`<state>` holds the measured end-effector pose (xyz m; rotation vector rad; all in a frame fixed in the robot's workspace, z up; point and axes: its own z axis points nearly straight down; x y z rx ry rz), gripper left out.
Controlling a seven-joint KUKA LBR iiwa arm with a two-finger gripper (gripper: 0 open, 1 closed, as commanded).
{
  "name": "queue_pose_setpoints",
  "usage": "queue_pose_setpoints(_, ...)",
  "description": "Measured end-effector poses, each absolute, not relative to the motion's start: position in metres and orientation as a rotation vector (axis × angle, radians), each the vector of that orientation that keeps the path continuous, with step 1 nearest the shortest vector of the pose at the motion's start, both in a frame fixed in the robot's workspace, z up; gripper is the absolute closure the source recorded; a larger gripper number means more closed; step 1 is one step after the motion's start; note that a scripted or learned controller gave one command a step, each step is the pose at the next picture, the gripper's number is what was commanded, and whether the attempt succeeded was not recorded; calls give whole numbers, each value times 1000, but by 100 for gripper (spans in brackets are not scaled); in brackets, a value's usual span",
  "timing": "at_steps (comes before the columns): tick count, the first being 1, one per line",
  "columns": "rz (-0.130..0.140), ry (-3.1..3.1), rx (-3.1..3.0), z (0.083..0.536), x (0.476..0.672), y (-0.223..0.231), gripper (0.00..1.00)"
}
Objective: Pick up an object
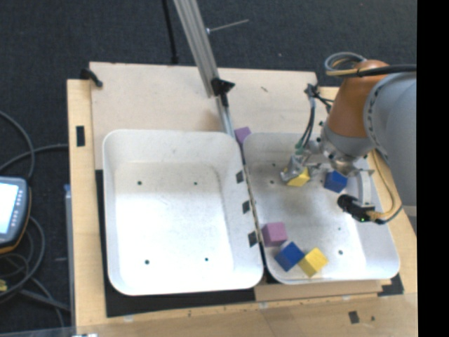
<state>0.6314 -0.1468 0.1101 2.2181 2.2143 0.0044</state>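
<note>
The arm (365,118) reaches in from the right over the right bin (372,258), its orange band above the wrist. The gripper (297,172) hangs low over the far part of that bin. A yellow block (299,180) sits right at its tip, touching or nearly so; whether the block lies between the fingers or just under them cannot be told, and how wide the gripper stands cannot be told either.

A blue block (335,182) lies just right of the yellow one, close under the wrist. Nearer the front of the right bin three more pieces sit in a cluster: a purple cube (274,232) by the bin's left wall, a second blue cube (288,255) in front of it, and a second yellow cube (313,261) touching that blue one on its right. Another purple cube (242,134) rests outside the bins, at the far end of the seam between them.

The left bin (112,188) lies beside the right one, their walls touching. A grey metal rail (198,37) slants across the bench toward the seam. A handheld screen (12,209) lies off the bench at left, its display too blurred to read. No writing or label can be read anywhere.
</note>
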Motion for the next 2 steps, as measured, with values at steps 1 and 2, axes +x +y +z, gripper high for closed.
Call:
queue_pose_setpoints(1,13,2228,2207,202,643,-64,100)
queue_pose_setpoints(2,8,2231,2210,235,630,0,100)
